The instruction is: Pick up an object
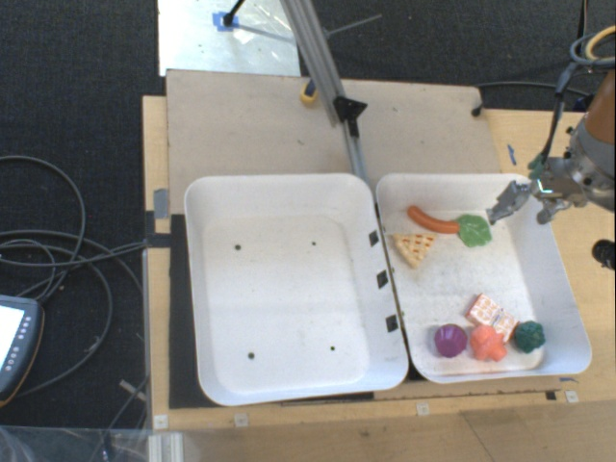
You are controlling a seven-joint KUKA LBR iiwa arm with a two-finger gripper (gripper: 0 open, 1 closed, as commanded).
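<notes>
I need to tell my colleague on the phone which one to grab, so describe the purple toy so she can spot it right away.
Start at the right-hand white bin, the one holding the toys, and go to its near edge, where a small cluster sits. The purple toy is the leftmost of that cluster, beside an orange piece. It is round and the only purple thing in either bin.

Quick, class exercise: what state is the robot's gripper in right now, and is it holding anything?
Gripper: open, holding nothing; it hangs over the right bin's far right corner, close beside the light green toy.
</notes>
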